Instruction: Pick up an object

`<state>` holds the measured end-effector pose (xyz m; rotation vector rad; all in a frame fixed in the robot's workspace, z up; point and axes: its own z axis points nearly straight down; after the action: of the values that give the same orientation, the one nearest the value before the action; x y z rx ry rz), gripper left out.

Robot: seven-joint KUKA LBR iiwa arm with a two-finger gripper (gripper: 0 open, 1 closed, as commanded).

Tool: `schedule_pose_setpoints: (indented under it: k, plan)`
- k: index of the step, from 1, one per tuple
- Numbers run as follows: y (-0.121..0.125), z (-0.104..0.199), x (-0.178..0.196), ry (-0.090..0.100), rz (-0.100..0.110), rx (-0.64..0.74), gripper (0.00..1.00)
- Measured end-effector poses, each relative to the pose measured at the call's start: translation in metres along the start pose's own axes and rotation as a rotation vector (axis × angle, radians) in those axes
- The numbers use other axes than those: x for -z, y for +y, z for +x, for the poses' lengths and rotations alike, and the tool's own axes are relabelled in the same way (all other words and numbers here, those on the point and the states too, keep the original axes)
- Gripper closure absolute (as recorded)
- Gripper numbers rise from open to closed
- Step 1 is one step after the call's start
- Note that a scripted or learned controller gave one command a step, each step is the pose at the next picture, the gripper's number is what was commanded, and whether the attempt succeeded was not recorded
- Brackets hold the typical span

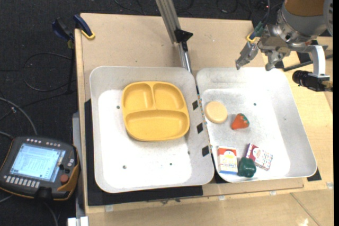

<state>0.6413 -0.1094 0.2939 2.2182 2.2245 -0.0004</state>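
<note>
Two shallow white bins sat side by side on the tan surface (132,45). The left bin (106,166) carried one glossy yellow plastic plate (155,111), rounded-square and split into three compartments. The right bin (275,92) held five small things: one pale round disc (216,112) at about nine o'clock, one red strawberry-shaped toy (240,121) near the centre, and toward six o'clock two small printed cartons (227,160) (258,156) with one dark green lump (246,168) between them. The gripper (258,59) hung above the right bin's twelve-o'clock rim, carrying nothing, its two fingers (245,55) spread apart and pointing downward, the grey arm (307,2) sloping in from two o'clock.
</note>
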Motion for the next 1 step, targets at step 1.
schedule_pose_setpoints:
  k: [1]
  plan:
    - [0.0,0.0,0.0,0.0,0.0,0.0,0.0]
